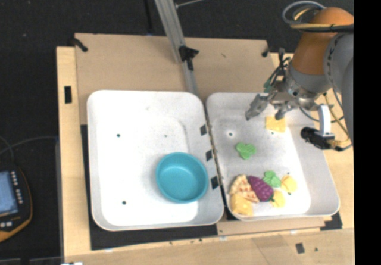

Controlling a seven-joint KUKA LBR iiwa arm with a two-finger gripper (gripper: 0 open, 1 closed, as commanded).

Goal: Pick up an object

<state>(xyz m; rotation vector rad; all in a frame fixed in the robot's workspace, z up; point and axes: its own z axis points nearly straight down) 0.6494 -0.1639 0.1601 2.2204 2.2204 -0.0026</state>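
At the near edge of the right shallow white bin, a cluster of small plastic toy foods in yellow, purple and green is seen. A round teal bowl rests in the left white bin. Farther back, a small green toy piece lies alone. Beyond it, a flat yellow block lies just under the tool, whose fingers are spread apart and grip nothing.
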